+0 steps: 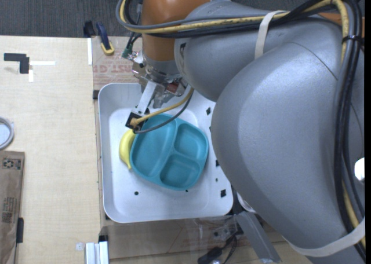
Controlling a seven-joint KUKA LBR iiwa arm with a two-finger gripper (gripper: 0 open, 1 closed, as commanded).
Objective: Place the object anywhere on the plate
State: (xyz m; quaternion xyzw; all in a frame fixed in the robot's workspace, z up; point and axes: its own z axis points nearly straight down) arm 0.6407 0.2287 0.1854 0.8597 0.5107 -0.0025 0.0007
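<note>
A teal divided plate [171, 151] lies in the white bin [116, 199], slightly left of the bin's middle. A yellow banana [126, 148] lies on the bin floor against the plate's left rim, curved along it and off the plate. My gripper [154, 88] hangs below the orange band over the bin's far left part. It is just beyond the plate's far rim and a little above and to the right of the banana. The wrist hides much of it.
The grey arm covers the bin's right side and everything beyond it. Bare bin floor shows in front of the plate and along the left wall. On the wooden bench to the left are a tape ring [3, 133] and a brown packet [11, 193]. A blue-handled clamp [104, 38] sits behind the bin.
</note>
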